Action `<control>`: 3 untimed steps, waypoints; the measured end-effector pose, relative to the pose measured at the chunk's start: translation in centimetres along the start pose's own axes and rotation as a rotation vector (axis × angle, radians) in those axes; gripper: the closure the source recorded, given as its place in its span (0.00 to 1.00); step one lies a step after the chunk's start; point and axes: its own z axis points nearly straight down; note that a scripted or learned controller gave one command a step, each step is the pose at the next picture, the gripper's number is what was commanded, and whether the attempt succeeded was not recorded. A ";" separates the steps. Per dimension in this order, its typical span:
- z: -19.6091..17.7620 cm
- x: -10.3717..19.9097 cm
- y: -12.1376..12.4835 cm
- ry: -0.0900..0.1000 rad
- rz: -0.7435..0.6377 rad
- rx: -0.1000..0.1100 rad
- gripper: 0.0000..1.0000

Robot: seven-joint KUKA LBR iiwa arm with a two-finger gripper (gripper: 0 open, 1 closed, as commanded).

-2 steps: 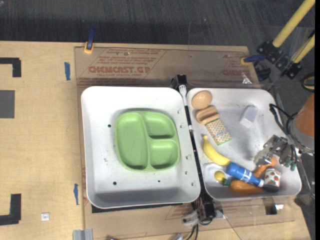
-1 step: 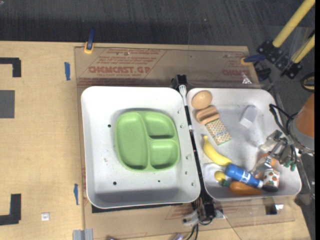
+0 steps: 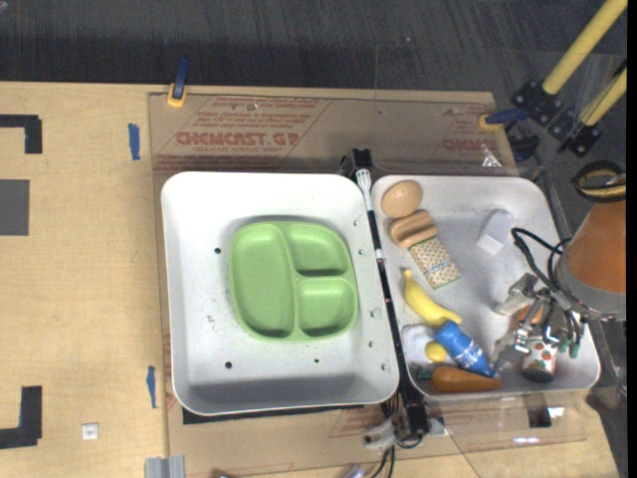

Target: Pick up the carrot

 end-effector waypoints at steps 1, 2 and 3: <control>0.0 -0.4 0.6 -0.003 -0.024 0.000 0.00; -1.2 -3.8 1.7 0.004 0.307 -0.002 0.00; 0.1 -3.0 -2.2 0.005 0.558 -0.006 0.00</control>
